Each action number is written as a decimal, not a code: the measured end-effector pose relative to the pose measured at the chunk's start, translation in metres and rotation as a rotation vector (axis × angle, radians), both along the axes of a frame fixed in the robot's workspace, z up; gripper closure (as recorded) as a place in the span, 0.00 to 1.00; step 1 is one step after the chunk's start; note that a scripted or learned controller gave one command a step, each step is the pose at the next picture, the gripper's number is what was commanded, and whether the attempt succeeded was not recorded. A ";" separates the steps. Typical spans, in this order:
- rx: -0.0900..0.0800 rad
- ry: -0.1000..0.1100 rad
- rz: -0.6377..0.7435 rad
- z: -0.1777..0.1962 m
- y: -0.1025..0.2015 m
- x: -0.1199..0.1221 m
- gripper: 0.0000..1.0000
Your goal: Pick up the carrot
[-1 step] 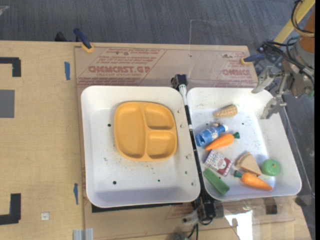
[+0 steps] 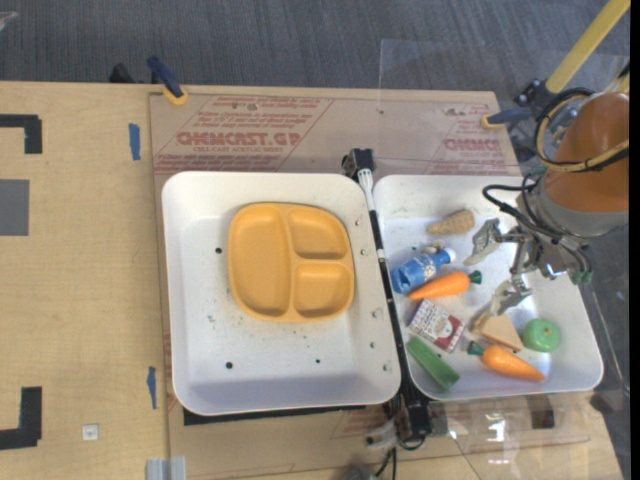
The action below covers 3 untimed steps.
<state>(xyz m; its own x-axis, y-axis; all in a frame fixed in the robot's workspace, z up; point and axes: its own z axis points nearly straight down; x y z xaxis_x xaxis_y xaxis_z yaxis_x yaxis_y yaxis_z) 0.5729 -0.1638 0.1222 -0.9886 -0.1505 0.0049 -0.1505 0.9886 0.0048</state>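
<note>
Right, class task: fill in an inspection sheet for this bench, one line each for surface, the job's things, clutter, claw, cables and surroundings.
Surface: brown board bearing two white bins side by side, left bin and right bin.
Job's things: two carrots in the right bin, one mid-bin, one near the front edge.
Clutter: orange divided plate in the left bin; blue bottle, green ball, red-and-white packet, green block, tan piece in the right.
Claw: claw over the right bin, nothing between its fingers.
Cables: black loops beside the arm.
Surroundings: grey carpet.
</note>
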 end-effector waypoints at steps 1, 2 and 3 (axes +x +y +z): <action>-0.003 -0.008 0.098 0.014 0.010 -0.079 0.00; -0.002 -0.008 0.205 0.010 0.034 -0.082 0.00; -0.008 -0.028 0.419 -0.015 0.020 -0.076 0.00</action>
<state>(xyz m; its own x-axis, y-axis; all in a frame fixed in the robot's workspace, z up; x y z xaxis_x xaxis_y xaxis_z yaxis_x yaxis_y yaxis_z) 0.4968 -0.1438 0.1068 -0.8415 -0.5399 -0.0182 -0.5397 0.8417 -0.0128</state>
